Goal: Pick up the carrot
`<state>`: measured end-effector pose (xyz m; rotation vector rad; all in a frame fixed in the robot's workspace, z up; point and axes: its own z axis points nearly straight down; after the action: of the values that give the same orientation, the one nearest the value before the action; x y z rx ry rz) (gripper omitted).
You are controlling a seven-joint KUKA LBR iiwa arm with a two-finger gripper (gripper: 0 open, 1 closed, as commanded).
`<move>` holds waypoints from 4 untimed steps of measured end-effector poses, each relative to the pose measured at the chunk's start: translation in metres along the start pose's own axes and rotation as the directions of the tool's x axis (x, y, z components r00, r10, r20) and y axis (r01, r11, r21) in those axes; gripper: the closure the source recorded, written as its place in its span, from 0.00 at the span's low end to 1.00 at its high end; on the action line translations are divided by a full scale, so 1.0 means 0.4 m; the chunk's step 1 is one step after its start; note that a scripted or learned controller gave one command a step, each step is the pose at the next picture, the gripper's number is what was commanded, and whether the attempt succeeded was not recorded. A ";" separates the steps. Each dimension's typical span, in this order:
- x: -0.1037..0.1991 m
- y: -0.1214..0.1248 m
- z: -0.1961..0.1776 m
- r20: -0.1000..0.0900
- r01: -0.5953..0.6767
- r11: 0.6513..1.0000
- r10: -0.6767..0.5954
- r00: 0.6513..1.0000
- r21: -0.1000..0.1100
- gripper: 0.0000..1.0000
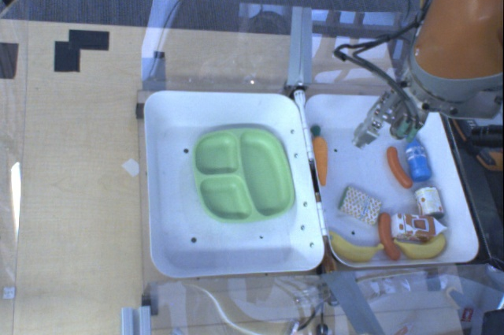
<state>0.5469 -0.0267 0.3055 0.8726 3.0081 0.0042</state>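
The claw (368, 138) hangs over the bare floor of the right bin (346, 168), nothing between its fingers as far as I can see, though whether they stand apart or together I honestly cannot tell from this slant. The carrot (320, 155) lies off to the claw's left, pressed right up against the bin's left wall, green end pointing away from me. That's the worry: a finger coming down on the wall side could catch the rim and knock the carrot aside rather than closing on it. To the claw's right sits an orange sausage (398, 167), similar colour, and a blue bottle (416, 160). Labels on the bottle and the small carton (416, 226) are too blurred to read.
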 end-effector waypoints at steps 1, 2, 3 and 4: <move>0.000 0.000 0.000 0.000 0.000 1.000 0.000 1.000 0.000 0.00; -0.046 -0.038 0.261 -0.004 0.003 1.000 -0.003 1.000 0.002 0.00; -0.042 -0.192 0.348 -0.002 -0.271 0.963 0.271 0.963 0.003 0.00; -0.267 -0.042 0.538 0.001 -0.188 0.982 0.188 0.982 0.001 0.00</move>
<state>0.6303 -0.0980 0.0909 1.1520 2.9122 0.0041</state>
